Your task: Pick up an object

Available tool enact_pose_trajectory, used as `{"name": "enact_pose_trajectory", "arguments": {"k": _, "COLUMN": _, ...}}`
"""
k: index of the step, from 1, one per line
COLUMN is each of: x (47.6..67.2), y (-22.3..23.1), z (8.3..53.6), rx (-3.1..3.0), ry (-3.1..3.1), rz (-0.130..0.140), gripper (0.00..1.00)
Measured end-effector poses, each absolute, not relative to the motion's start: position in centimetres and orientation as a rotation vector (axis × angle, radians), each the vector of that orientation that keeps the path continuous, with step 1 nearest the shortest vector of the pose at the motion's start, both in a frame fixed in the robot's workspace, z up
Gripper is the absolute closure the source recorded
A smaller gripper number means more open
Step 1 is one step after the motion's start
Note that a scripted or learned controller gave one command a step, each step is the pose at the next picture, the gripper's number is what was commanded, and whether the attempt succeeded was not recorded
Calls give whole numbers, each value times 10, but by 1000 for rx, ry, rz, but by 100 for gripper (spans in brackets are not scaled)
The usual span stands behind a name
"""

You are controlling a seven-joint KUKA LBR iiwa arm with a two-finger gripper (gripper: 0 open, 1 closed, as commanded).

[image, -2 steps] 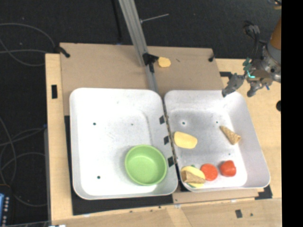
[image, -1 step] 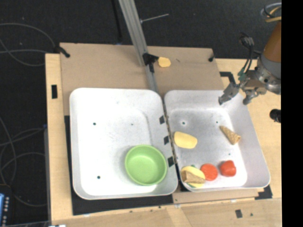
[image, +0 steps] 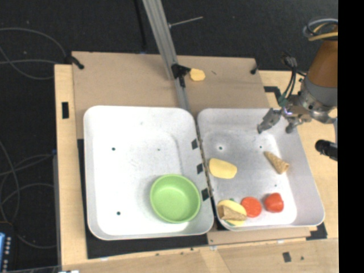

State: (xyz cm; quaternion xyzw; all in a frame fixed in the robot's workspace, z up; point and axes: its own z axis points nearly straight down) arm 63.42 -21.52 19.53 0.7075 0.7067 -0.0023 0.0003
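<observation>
Gripper [image: 277, 122] spread open above the right bin [image: 310, 178].
The cone [image: 277, 162] lies just below it, untouched.

Bench: flat tan board bench top [image: 131, 81], matte, evenly lit.
Floor: dark, nearly black floor [image: 68, 16] beyond the bench's far and left edges.
Cables: thin grey cables [image: 20, 50] looping on the floor left of the bench.
Post: slanted grey metal post [image: 159, 30] rising from the bench's far side, possibly a camera mount.
</observation>
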Motion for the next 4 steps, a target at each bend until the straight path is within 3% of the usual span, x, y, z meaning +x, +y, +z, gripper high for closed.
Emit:
{"name": "enact_pose_trajectory", "arguments": {"k": 1, "x": 637, "y": -220, "z": 152, "rx": 2224, "ry": 2219, "rz": -8, "gripper": 0}}
{"name": "enact_pose_trajectory", "arguments": {"k": 2, "x": 639, "y": -221, "z": 167, "rx": 2217, "ry": 2216, "rz": -1, "gripper": 100}}
{"name": "enact_pose_trajectory", "arguments": {"k": 3, "x": 634, "y": -216, "z": 227, "rx": 2213, "ry": 2220, "rz": 7, "gripper": 100}}
{"name": "enact_pose_trajectory", "arguments": {"k": 4, "x": 634, "y": -216, "z": 240, "rx": 2216, "ry": 2223, "rz": 4, "gripper": 100}}
